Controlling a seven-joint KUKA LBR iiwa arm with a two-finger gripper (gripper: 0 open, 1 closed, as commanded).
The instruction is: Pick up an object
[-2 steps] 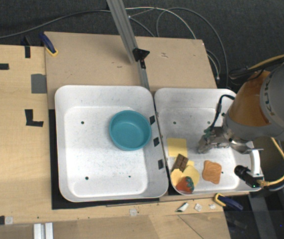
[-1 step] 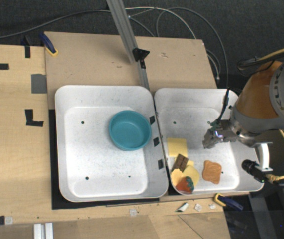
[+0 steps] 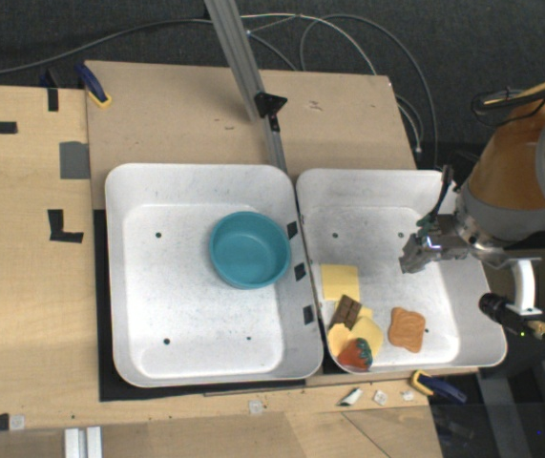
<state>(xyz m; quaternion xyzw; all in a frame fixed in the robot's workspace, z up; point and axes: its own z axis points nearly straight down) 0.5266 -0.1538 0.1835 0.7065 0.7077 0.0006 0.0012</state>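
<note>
My gripper (image 3: 415,258) hangs over the right bin (image 3: 377,198), near its right side, and I see nothing between its fingers. Below it an orange cookie-like piece (image 3: 408,329) lies near the bin's front right corner. A yellow block (image 3: 340,281) sits at the bin's left side. In front of that block a small brown piece (image 3: 347,311) rests on a yellow round shape (image 3: 367,333). A red and green item (image 3: 355,353) lies at the front left corner. A teal bowl (image 3: 249,248) stands upright in the left bin (image 3: 157,284).
A grey metal pole (image 3: 239,51) slants down to the bins' shared back edge. Cables loop behind the right bin. Yellow-blue clamps (image 3: 94,84) grip the board at back left and at front right. Small white bits (image 3: 350,396) lie before the right bin.
</note>
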